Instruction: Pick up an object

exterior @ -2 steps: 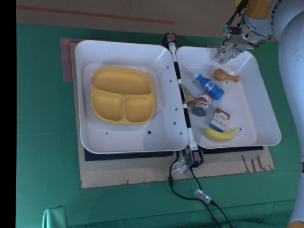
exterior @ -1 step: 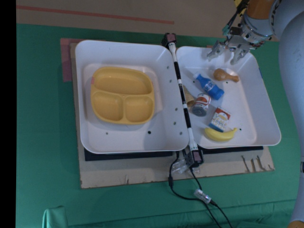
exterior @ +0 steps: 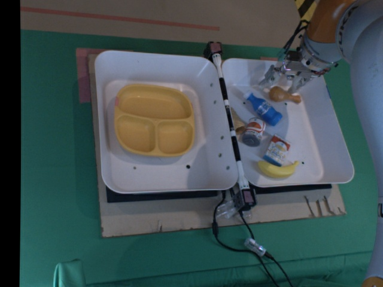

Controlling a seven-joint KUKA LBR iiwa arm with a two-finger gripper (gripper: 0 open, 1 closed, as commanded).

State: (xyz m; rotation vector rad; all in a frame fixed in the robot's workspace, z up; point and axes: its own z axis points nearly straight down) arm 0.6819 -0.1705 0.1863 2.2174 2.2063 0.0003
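My gripper [exterior: 283, 80] hangs over the back of the right bin [exterior: 335, 154], its fingers spread open with nothing between them. Just below the fingertips lies a tan toy drumstick [exterior: 285, 94]. A blue bottle [exterior: 264, 109] lies in front of it to the left. Further forward are a small can [exterior: 253, 132], a red-and-blue carton [exterior: 276, 150] and a yellow banana [exterior: 277, 170].
The left bin [exterior: 149, 181] holds a yellow divided plate [exterior: 154, 119]. A black-and-white divider bar [exterior: 230, 119] runs between the bins, with a small brown object [exterior: 238, 122] beside it. Cables [exterior: 251, 244] trail off the bench's front edge.
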